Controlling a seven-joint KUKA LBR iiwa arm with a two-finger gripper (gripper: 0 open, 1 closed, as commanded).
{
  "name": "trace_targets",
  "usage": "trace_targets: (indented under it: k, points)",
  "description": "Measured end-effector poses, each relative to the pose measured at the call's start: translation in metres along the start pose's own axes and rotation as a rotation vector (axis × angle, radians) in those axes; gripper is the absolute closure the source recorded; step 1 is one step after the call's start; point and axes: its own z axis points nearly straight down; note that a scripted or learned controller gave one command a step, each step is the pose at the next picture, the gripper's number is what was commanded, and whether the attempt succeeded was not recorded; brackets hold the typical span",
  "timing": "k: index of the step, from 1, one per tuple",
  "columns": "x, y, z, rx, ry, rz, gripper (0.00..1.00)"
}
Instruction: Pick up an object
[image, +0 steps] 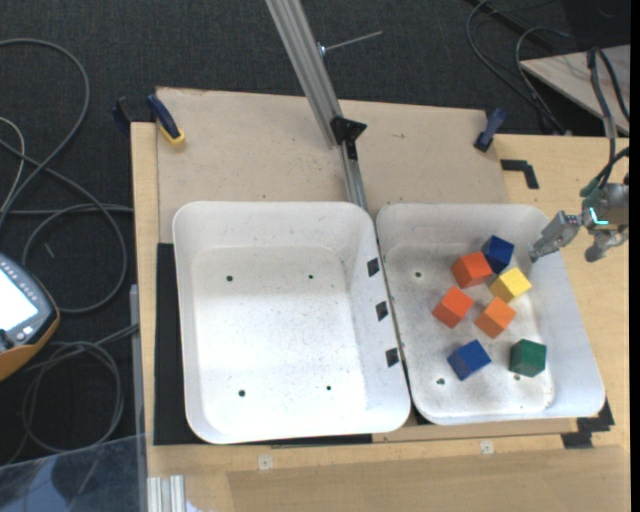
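The table (250, 150) carries two shallow white bins side by side. The left bin (275, 320) lies bare, while the right bin (560, 300) holds seven small cubes clustered together: three orange cubes (472, 269), two blue cubes (468, 358), a green cube (528, 357) and a yellow cube (513, 284). The gripper (572, 237) hangs at the right bin's far right rim, just beside the upper blue cube, with nothing seen between its fingers; whether they are spread or closed cannot be told.

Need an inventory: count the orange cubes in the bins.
3, all in the right bin: orange cube beside the upper blue one, orange cube leftmost, orange cube under the yellow. None appears hidden.
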Motion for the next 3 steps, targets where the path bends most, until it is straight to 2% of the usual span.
trace_targets:
  k: [1,3]
  points:
    - [0.000,0.001,-0.002,-0.004,-0.001,-0.001,0.00]
    - [-0.006,-0.003,0.088,0.002,0.000,0.001,0.00]
